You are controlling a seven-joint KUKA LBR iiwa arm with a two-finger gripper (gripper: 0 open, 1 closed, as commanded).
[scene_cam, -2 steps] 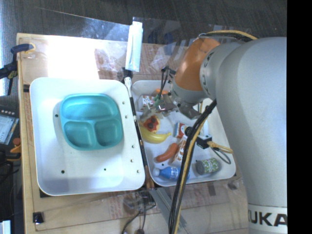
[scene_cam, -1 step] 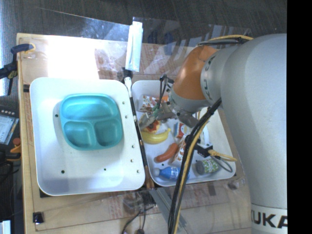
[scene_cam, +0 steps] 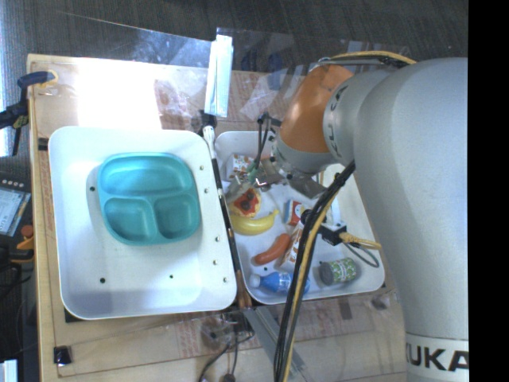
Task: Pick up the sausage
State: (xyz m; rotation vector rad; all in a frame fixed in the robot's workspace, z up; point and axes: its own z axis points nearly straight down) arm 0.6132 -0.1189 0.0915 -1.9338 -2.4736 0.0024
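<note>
Gripper [scene_cam: 253, 175] low over upper part of right bin [scene_cam: 232, 143], beside yellow banana [scene_cam: 254, 224]; finger spread impossible to tell. Sausage [scene_cam: 273, 250] lying in right bin just below banana, apart from gripper. Green can [scene_cam: 339, 271] and blue bottle [scene_cam: 277, 282] near bin's lower edge. Teal divided tray [scene_cam: 149, 196] in left bin [scene_cam: 71, 213].

dark grey carpet floor [scene_cam: 318, 6] behind glare-lit wooden bench [scene_cam: 103, 94]
</note>
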